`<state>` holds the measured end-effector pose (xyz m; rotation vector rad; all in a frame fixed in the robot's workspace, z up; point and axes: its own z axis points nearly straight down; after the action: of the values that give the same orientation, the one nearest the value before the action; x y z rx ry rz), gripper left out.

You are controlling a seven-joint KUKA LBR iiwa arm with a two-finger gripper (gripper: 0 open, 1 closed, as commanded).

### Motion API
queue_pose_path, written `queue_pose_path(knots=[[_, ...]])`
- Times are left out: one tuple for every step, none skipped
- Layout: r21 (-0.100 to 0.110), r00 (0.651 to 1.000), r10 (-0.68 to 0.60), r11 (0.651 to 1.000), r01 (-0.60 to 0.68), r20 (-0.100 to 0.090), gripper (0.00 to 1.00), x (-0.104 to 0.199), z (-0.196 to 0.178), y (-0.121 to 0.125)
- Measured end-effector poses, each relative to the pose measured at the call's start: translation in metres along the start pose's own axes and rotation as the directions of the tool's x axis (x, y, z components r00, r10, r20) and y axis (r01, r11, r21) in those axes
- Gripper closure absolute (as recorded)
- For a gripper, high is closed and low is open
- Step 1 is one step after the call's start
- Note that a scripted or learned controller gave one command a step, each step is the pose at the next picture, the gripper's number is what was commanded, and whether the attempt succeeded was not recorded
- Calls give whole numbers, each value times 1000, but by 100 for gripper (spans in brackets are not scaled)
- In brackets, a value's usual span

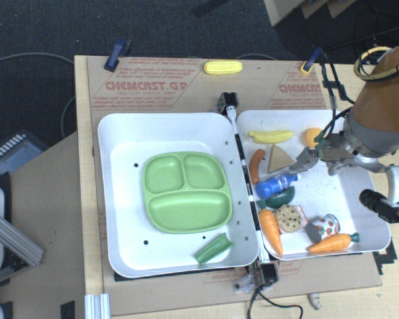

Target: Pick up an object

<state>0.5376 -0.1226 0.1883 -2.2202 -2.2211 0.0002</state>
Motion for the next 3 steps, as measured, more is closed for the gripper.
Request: queue_pose_path(knots=[[3,1000,3,1000,-3,1,0,-74,94,-35],[-2,1000,-1,1000,1,0,0,-26,104,43],[1,1000,3,1000,-3,2,0,-86,104,-35]])
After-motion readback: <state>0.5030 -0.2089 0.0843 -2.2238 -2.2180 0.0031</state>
